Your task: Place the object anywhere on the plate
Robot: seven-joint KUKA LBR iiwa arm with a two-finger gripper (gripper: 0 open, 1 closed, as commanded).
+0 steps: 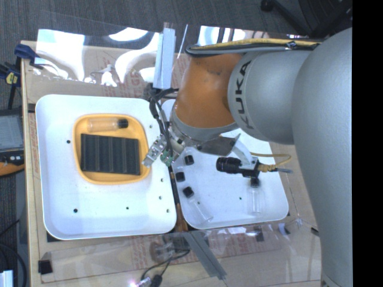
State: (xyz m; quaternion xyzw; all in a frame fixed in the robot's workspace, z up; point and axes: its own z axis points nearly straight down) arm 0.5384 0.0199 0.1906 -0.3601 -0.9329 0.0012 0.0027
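Two bins on the table. My tool (157, 153) hung over the seam between them, just beside the orange plate's (84, 169) right edge; could not tell its state. A clear vial (108, 124) lay on the plate's far rim, beside a black ridged block (112, 155). Judged placing near done; next, lift clear. Grey carpet (119, 5) beyond.

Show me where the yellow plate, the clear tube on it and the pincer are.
yellow plate (84, 171): camera view, lower left rim.
clear tube (105, 124): camera view, middle of its body.
pincer (157, 155): camera view, at its tips by the plate's right edge.
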